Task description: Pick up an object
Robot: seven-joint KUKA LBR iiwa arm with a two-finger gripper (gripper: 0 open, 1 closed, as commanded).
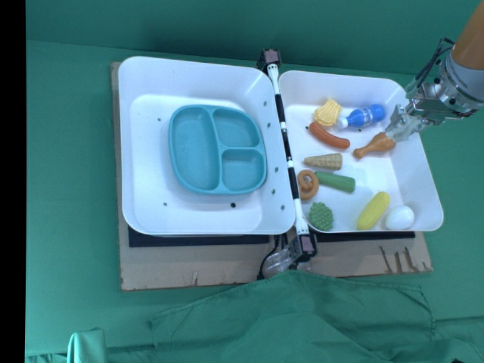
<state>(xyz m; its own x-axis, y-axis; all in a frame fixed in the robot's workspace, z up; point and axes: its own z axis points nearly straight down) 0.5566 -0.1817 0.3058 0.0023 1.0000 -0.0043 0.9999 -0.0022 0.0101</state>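
Our gripper (pixel 401 125) hangs at the right bin's (pixel 423 174) far edge, just beside the drumstick (pixel 375 146) and blue bottle (pixel 363 116); we cannot tell how its jaws stand. With 2 toys so close, closing could nudge both and catch neither.

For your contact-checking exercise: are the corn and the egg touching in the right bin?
Touching. The camera view shows the corn lying against the egg with no white bin floor visible between them at their near ends.
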